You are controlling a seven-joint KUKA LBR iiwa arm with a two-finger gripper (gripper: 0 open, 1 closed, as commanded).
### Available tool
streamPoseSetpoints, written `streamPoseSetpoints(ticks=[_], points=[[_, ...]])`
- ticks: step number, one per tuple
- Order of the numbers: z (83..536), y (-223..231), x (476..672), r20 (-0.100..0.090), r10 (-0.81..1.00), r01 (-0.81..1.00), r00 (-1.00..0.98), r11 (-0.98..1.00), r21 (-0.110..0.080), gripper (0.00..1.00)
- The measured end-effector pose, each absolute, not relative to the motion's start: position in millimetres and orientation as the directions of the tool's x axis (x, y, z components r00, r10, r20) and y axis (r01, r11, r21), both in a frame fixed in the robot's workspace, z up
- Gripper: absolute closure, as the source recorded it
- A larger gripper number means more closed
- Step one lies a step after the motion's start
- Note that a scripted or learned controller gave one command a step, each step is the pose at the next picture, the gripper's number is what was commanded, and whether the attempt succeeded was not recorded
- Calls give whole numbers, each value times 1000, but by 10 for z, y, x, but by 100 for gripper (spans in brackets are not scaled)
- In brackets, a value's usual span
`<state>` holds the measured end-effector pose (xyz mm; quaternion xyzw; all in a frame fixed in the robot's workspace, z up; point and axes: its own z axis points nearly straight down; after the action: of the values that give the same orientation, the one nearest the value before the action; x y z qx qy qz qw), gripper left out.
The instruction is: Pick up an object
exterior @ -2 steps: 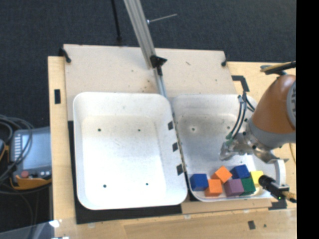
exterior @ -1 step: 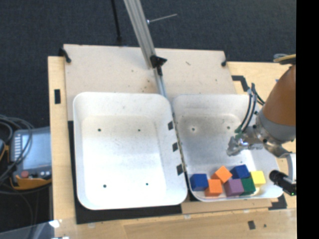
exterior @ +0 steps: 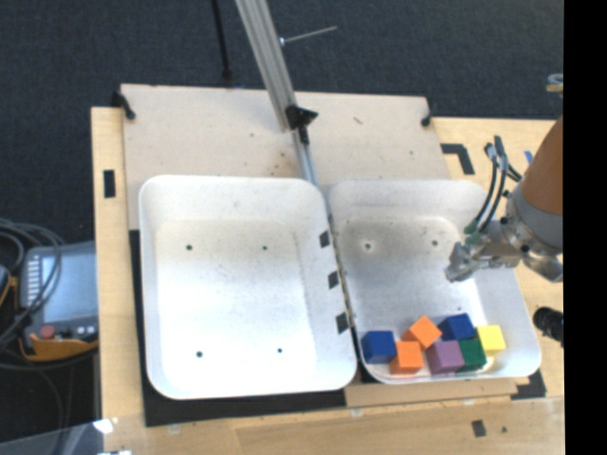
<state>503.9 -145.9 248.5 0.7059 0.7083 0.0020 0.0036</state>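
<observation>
The gripper (exterior: 457, 265) hangs over the right bin (exterior: 398, 218), above the cluster of small blocks (exterior: 438, 342) in its near corner, so this looks like the approach; whether it is released or clenched I cannot tell. Next it must drop squarely onto one hard, matt, sharp-edged cube packed tight against its neighbours on the scuffed white plastic

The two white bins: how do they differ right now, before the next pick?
The right bin holds a cluster of coloured blocks at its near edge, blue, orange, purple, green and yellow; no blocks are visible in the left bin. The gripper hangs over the right bin, up-frame of the blocks; nothing hangs over the left bin. The left bin looks wider in this view. Both are shallow, white and speckled with dark marks.
</observation>
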Motion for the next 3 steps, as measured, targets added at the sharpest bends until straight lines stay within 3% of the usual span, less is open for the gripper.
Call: streamPoseSetpoints(ticks=[3], points=[[2418, -7, 5639, 0, 1000, 1000, -7, 7, 2, 100]])
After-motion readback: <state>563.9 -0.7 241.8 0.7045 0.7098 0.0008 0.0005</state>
